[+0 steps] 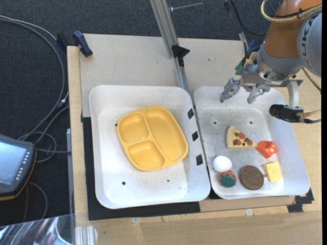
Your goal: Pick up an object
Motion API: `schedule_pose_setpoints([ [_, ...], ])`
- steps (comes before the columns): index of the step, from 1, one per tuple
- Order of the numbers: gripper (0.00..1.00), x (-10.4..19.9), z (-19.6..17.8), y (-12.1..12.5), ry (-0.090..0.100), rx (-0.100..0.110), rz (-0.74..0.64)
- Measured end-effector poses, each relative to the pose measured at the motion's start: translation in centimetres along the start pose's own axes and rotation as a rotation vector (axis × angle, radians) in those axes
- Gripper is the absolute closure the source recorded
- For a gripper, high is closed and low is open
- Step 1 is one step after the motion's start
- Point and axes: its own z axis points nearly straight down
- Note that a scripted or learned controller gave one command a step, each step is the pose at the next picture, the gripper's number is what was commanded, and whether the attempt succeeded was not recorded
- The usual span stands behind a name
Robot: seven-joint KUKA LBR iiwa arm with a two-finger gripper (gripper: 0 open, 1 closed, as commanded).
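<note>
Plainly, the claw hung spread and empty over the right bin's far edge, so a clean pick meant dropping squarely over the pizza slice just below it.

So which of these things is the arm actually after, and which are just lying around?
For the job: gripper, open; pizza slice, white egg, brown cookie, cheese block, red piece, strawberry.

Lying about: yellow divided tray, blue clamp, tablet.

Grey arm — orange band, yellow cable, pale metal fingers.
</note>
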Motion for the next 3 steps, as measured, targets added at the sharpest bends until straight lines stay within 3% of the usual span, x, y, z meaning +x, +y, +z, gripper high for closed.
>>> schedule_pose_setpoints([
  [1, 0.0, 0.0, 0.0, 0.0, 0.0, 0.0, 0.0],
  [3, 0.0, 0.0, 10.0, 0.9, 0.0, 0.005, 0.0],
])
